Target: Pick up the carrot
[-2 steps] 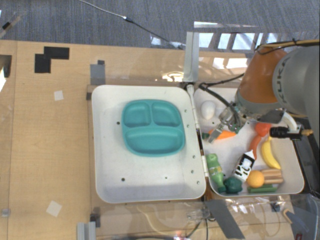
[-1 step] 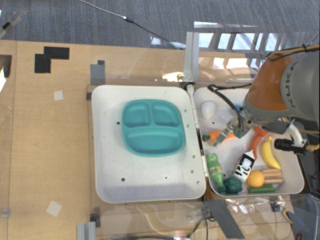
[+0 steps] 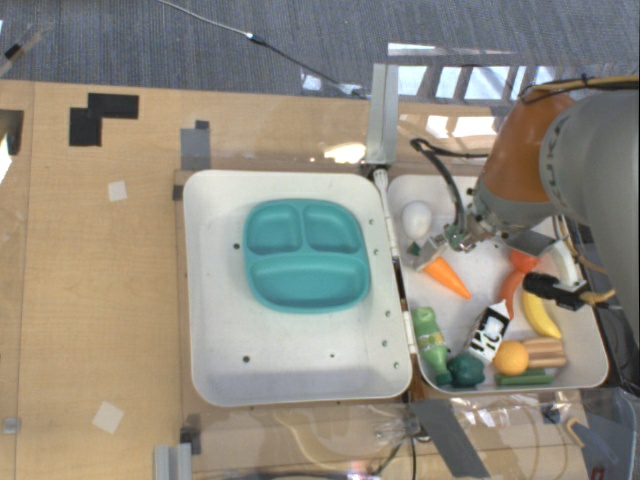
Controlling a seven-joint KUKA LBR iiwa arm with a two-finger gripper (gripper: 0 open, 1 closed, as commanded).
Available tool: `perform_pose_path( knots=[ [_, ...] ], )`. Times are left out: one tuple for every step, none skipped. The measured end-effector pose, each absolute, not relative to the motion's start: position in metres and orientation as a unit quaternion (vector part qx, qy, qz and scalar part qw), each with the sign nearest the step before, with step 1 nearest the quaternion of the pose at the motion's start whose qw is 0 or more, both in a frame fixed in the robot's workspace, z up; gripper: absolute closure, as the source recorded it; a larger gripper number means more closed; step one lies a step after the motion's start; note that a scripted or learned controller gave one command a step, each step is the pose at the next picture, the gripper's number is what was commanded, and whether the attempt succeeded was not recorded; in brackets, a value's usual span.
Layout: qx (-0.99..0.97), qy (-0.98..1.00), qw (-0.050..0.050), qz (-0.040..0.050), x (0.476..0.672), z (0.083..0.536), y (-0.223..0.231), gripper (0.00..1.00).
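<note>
On the worktop the left bin holds a teal plate with bare floor around it, while in the crowded right bin the carrot lies at five o'clock of the hand, near a black-and-white label too blurred to read.

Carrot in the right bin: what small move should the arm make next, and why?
Probably a short drop toward the carrot. The gripper hangs just above its thick end, and the carrot lies free on the right bin floor, apart from the white egg.
</note>
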State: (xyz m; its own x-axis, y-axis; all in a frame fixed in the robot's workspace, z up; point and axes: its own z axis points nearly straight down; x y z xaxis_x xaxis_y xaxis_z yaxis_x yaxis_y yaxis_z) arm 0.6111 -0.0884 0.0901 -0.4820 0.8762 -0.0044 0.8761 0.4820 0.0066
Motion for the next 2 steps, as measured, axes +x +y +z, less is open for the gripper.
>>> perform_pose_path(
  knots=[
    [0.506,0.863,0.007,0.0025,0.613,0.102,-0.088,1.0],
    [0.567,0.824,0.005,0.0042,0.66,0.19,-0.036,1.0]
  ],
)
